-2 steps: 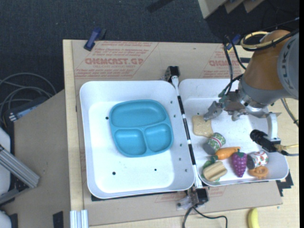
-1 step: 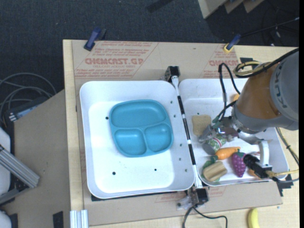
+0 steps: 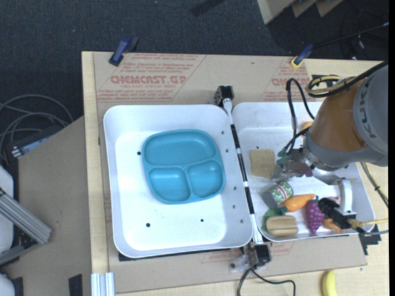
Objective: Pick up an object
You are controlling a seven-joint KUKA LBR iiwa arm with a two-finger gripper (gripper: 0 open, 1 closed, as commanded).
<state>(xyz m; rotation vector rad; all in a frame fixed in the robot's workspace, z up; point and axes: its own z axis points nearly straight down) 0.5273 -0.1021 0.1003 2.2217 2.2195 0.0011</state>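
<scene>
Camera view, looking down at a slant. Two shallow white bins sit side by side on the tabletop [image 3: 154, 73]. The left bin [image 3: 123, 165] carries a blue divided plate [image 3: 183, 165] near its centre. The right bin [image 3: 265, 119] holds the loose objects, clustered toward its 6 o'clock edge: a tan square sponge [image 3: 261, 163] at 9 o'clock of the bin, a small green-and-white can [image 3: 281, 193] just below it, an orange carrot [image 3: 299, 202] touching the can's 3 o'clock side, a purple grape bunch [image 3: 314, 215], and a bread-like piece [image 3: 281, 226] at the bin's 7 o'clock corner. The arm [image 3: 345, 125] enters from 3 o'clock. The gripper [image 3: 290, 167] hangs just above the can, beside the sponge; whether it is open or closed cannot be told, and nothing is visibly held. A yellow banana [image 3: 329, 283] lies on the tabletop at 5 o'clock, outside the bins.
</scene>
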